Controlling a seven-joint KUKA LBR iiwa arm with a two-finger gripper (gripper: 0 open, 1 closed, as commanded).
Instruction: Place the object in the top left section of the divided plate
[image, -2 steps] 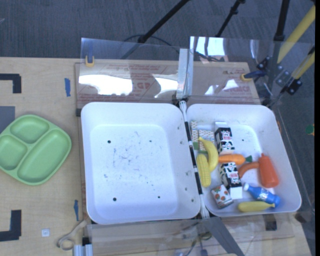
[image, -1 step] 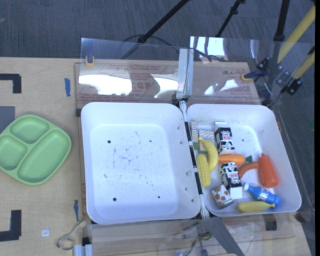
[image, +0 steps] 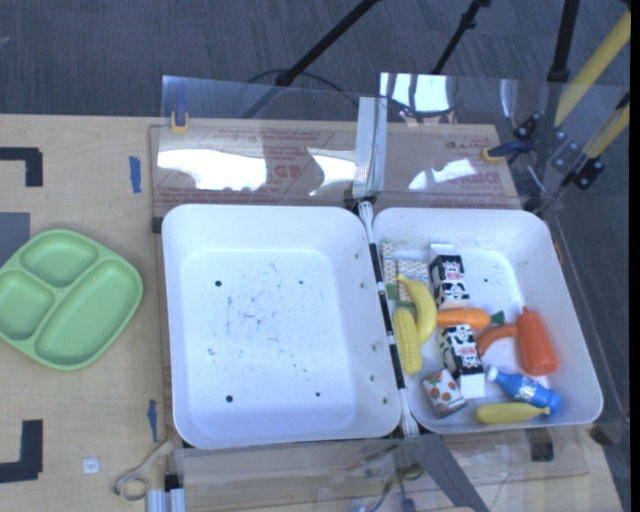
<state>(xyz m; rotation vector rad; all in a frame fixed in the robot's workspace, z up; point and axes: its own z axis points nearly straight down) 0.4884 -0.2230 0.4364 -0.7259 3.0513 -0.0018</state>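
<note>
While the scene sits quiet, we look down on a pale wooden worktop (image: 80, 150) with grey carpet (image: 100, 50) beyond its far edge. Black stand legs (image: 330, 40) cross that carpet at 12 o'clock, and a yellow pole (image: 595, 60) slants in at 1 o'clock.

Over at 9 o'clock lies the green divided plate (image: 68, 298), flat on the wood, with two small sections on its upper side and one long section below. Black tape corners (image: 25, 165) and a strip of blue tape (image: 135, 173) mark the wood near it.

Dead centre is the left bin (image: 265, 320), its white floor scuffed with faint blue marks. Touching it at 3 o'clock is the right bin (image: 500, 235), and that is where every loose object sits, well apart from the plate. I see a yellow banana (image: 420, 305) against a corn cob (image: 407, 342) along the bin's left wall, an orange carrot (image: 463, 317), two cow-print cartons (image: 448, 275), an orange bottle (image: 537, 342), a blue bottle (image: 522, 387), a small printed cup (image: 443, 391) and a second banana (image: 508, 411) at the near rim. Which of these is the task's object I cannot tell.

Clear plastic panels (image: 260, 140) stand behind both bins, catching bright glare. Whether the gripper is released or clenched, I cannot tell.
</note>
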